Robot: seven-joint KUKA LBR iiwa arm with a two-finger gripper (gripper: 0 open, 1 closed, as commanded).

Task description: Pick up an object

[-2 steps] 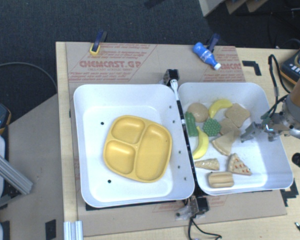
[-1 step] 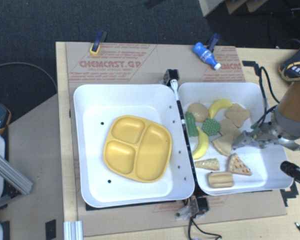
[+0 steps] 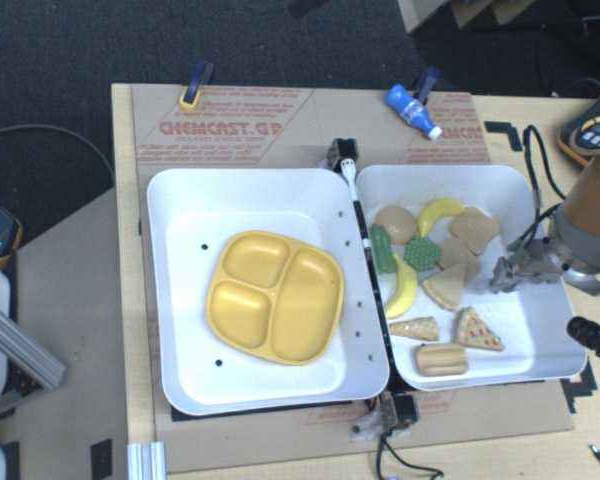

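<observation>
Two shallow white bins sit side by side on a cardboard-covered bench. The left bin [image 3: 170,268] carries a yellow divided plate [image 3: 275,296] with three compartments, lying flat near the middle. The right bin [image 3: 540,353] holds a heap of toy food gathered in its left and central part: a tan roundish piece [image 3: 396,222] at the top, a yellow banana [image 3: 439,211] beside it, a beige bread-like piece [image 3: 475,230] to the right of that, a green ridged piece [image 3: 421,254] in the middle, a dark green long piece [image 3: 382,249] against the bin's left wall, a second banana [image 3: 405,290] curving down below it, a pale wedge [image 3: 445,288], a waffle cone [image 3: 414,329], a pizza slice [image 3: 477,331] and a tan cylinder [image 3: 441,359] nearest the front wall. The arm comes in from the right, and the gripper [image 3: 504,274] hangs low over the right part of that bin, its dark fingertips just to the right of the pale wedge and above the pizza slice. Nothing shows between the fingers; whether they stand apart or together cannot be told from this angle. The nearest pieces are the pale wedge and the bread-like piece, both to the left of the fingertips.
</observation>
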